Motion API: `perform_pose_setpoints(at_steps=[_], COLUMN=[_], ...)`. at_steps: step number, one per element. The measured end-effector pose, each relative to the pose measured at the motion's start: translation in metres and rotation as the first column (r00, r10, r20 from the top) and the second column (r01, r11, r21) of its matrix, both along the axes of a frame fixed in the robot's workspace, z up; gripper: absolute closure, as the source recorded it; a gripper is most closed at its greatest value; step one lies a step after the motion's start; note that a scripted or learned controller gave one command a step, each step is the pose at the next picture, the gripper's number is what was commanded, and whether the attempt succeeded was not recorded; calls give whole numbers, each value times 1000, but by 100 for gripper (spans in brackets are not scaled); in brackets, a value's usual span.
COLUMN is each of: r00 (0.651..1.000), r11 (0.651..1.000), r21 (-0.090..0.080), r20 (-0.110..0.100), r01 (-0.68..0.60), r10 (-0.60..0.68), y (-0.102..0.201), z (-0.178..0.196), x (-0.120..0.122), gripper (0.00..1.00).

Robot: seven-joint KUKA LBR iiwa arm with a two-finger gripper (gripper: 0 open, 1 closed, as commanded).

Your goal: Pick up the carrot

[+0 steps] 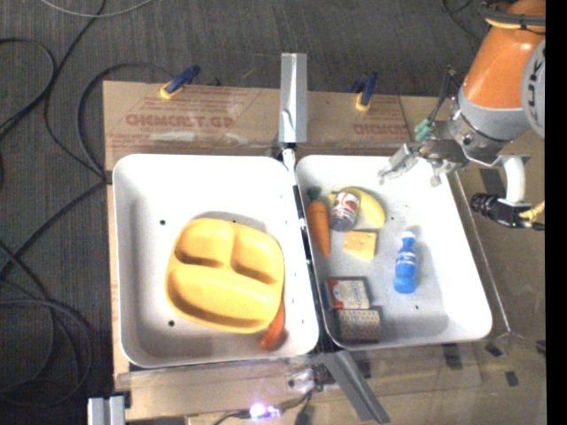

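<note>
Yellow tray [229, 275]: lies in the left bin [133, 202].
Hot dog [275, 328]: at the tray's lower right edge.
Carrot [318, 226]: right bin [461, 264], along its left wall, beside a can [345, 209].
Cheese wedge [361, 243], blue bottle [406, 262]: mid bin.
End effector [415, 162]: above the bin's upper right, fingers spread, gripping nothing.
</note>
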State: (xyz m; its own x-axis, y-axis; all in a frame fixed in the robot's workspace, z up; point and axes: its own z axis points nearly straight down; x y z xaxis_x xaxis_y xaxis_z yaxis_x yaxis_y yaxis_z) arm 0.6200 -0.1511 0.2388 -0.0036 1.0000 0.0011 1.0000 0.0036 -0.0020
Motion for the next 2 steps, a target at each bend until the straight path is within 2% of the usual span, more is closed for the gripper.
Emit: perform_pose_setpoints(at_steps=[1, 2], r00=[979, 985], r11=[979, 985], r21=[-2, -1], r20=[-3, 10], r01=[206, 172], r10=[-206, -172], y=[14, 56], z=[-114, -150], x=[-59, -66], gripper=[0, 0])
